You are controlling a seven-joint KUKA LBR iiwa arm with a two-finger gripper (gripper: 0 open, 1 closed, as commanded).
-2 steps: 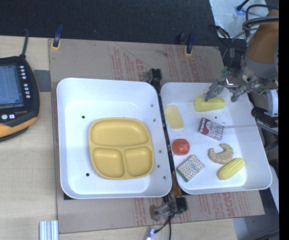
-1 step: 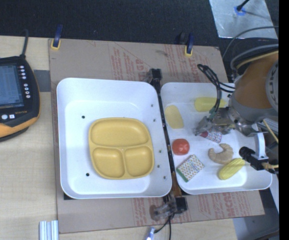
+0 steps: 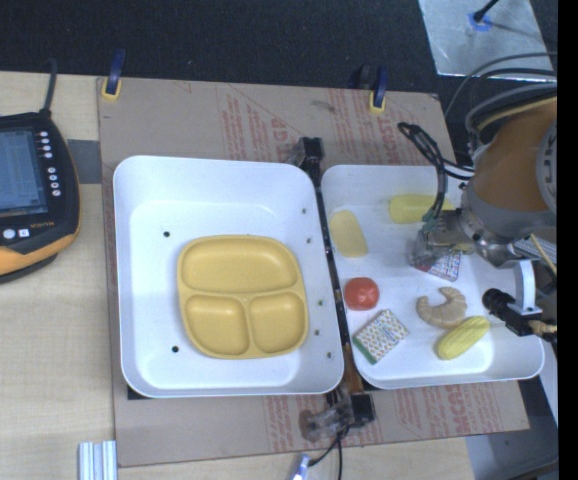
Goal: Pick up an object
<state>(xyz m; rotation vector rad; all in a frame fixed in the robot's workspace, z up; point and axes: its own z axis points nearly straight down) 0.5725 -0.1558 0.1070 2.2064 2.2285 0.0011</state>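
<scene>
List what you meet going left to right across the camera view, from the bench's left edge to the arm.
Handheld control pendant → yellow divided tray in the left bin → red tomato in the right bin → yellow corn cob → grey arm.

1. The right bin (image 3: 369,373) is crowded: tomato (image 3: 361,292), small box (image 3: 380,335), corn (image 3: 462,337) and a beige croissant-like piece (image 3: 441,308) lie near each other.
2. The left bin (image 3: 149,268) has free room around the yellow divided tray (image 3: 241,295) (mostly near its walls).
</scene>
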